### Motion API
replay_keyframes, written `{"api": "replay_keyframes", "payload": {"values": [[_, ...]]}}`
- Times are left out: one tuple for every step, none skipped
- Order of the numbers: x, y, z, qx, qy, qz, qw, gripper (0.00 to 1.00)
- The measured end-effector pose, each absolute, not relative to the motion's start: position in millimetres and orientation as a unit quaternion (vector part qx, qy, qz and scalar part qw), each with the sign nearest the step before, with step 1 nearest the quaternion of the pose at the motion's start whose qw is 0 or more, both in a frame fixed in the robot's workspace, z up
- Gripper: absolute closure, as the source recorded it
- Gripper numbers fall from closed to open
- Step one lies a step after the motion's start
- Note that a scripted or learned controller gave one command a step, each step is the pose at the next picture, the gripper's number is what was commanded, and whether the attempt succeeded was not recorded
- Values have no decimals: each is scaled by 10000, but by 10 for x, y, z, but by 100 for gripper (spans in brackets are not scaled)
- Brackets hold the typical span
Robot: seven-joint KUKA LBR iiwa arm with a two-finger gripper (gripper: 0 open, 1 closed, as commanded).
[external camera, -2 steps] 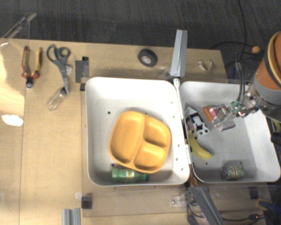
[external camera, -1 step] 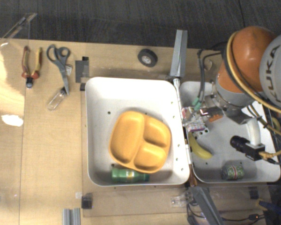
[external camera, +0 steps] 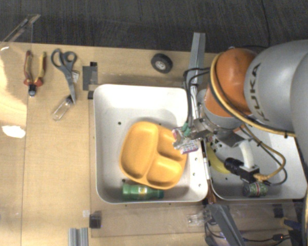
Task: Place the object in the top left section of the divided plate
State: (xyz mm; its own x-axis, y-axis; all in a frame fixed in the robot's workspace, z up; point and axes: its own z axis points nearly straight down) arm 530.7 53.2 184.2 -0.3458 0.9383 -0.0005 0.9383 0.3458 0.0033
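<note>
- My gripper (external camera: 184, 139) is over the left bin (external camera: 107, 99), at the plate's (external camera: 150, 155) right edge.
- Fingers closed on a small multicolour object (external camera: 185, 145); it sits betw. them, just right of the plate.
- Green bottle (external camera: 141, 190) lies below-left of me, touching the plate's lower rim.
- Yellow item (external camera: 216, 163) in right bin (external camera: 282, 191), just right of me.

1. The divided plate (external camera: 151, 160) looks like smooth, glossy yellow plastic.
2. The left bin (external camera: 108, 137) is smooth white plastic with a soft sheen.
3. The desk (external camera: 41, 178) is pale wood, matt.
4. The scissors (external camera: 66, 70) have shiny metal blades.
</note>
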Motion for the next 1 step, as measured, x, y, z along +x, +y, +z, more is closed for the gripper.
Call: {"api": "replay_keyframes", "payload": {"values": [[5309, 530, 1845, 5722, 8201, 15, 14, 0]]}}
